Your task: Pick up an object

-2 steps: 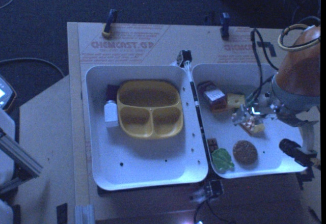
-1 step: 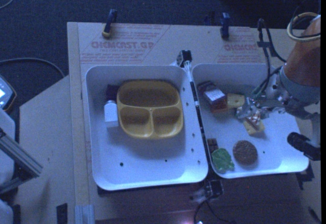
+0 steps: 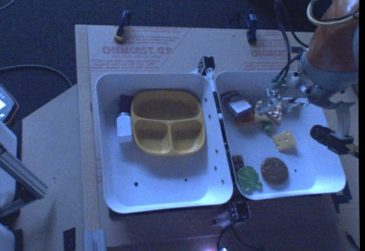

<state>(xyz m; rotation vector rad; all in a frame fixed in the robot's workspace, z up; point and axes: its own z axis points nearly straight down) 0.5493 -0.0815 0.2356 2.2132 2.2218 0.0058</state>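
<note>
Right now you have the hand [image 3: 278, 102] low over the right shallow white bin [image 3: 319, 178], toward its 12 o'clock side; whether it is spread or pressed together cannot be told from this dim view. A small tan and brown object [image 3: 274, 112] sits directly under the hand, too blurred to name, and you cannot tell if it is gripped. At 9 o'clock from the hand lies a dark brown packet with a pale label [image 3: 238, 107]. At 5 o'clock you see a yellow cheese wedge with holes [image 3: 284, 141], and further toward 6 o'clock a round brown cookie [image 3: 274, 170], with a green leafy piece [image 3: 248, 178] just beside it at 9 o'clock. The left white bin [image 3: 142, 187] holds a yellow divided plastic plate [image 3: 167, 122] and a small white bottle [image 3: 124, 126] touching the plate's 9 o'clock edge.
</note>
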